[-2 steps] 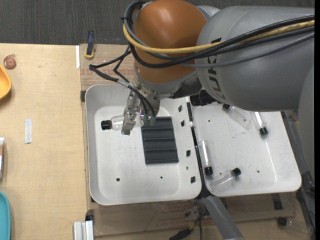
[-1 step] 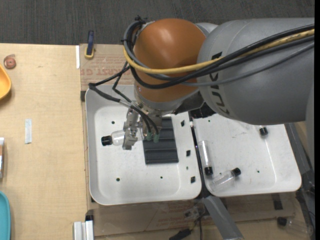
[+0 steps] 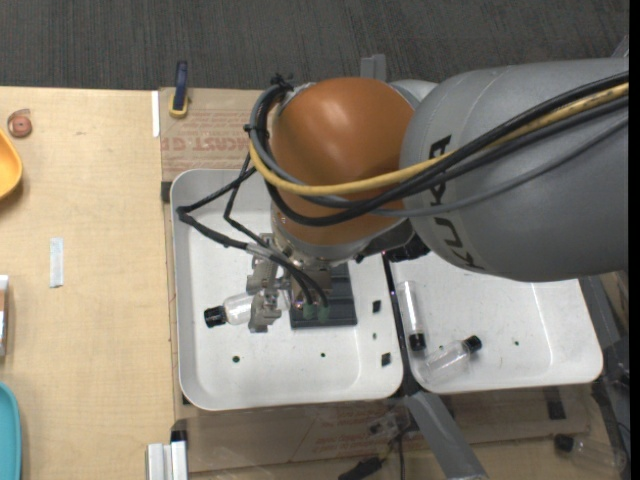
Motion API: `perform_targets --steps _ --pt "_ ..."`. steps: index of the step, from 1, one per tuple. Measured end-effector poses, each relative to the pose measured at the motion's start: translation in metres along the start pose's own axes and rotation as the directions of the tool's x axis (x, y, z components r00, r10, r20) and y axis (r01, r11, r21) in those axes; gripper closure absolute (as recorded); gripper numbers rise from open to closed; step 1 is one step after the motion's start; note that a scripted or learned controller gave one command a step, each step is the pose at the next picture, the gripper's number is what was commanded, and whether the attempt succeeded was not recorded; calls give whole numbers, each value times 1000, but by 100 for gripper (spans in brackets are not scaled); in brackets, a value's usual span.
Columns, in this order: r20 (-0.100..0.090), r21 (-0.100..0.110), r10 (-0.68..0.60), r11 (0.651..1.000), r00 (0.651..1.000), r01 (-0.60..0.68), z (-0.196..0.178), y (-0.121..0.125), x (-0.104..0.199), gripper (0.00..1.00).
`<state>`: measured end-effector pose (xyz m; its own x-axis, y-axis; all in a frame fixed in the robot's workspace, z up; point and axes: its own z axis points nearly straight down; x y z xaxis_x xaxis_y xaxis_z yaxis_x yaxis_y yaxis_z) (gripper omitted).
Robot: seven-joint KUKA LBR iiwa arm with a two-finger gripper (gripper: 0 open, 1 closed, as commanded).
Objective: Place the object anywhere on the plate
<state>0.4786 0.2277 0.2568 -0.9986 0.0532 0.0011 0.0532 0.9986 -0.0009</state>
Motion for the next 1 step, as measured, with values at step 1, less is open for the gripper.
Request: perform_targets --steps 1 --pt "1 0 202 979 979 -202 12 3 -50 100"
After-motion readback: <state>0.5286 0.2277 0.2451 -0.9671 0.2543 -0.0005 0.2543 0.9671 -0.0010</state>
